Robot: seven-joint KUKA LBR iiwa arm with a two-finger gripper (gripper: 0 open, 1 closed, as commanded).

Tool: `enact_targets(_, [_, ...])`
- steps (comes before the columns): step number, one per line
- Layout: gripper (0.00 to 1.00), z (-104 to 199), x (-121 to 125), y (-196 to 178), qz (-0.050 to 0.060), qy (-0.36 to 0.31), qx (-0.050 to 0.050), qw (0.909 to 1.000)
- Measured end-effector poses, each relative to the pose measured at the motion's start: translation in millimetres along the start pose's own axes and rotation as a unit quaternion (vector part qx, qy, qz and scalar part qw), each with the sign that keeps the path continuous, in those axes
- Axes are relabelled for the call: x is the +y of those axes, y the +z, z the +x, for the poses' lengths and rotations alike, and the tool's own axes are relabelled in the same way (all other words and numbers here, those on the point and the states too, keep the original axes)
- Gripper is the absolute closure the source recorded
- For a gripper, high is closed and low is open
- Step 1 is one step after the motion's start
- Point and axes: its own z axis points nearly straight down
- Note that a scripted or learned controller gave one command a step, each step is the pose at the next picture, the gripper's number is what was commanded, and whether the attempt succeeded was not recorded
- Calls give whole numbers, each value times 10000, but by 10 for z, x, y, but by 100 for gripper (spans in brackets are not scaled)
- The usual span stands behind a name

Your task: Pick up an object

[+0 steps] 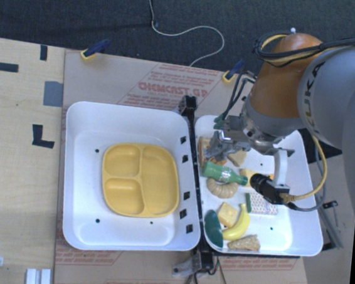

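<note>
yellow tray (141, 180), white bins (78, 159), green bottle (222, 173), yellow banana (239, 224), grey arm (334, 91) with orange band (286, 68)

The arm (335, 79) runs off the right edge and top, its base out of sight. Its wrist covers the upper part of the right bin (300, 236) and whatever lies beneath. The pincer (223, 143) is partly masked by the wrist; its finger spacing cannot be judged. The items under it blur together, too small to name. The cable (177, 28) exits the top edge.
</note>
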Motion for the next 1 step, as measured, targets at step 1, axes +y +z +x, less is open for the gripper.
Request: enact_targets(1, [100,596,-148,53,7,-4,-2,10000])
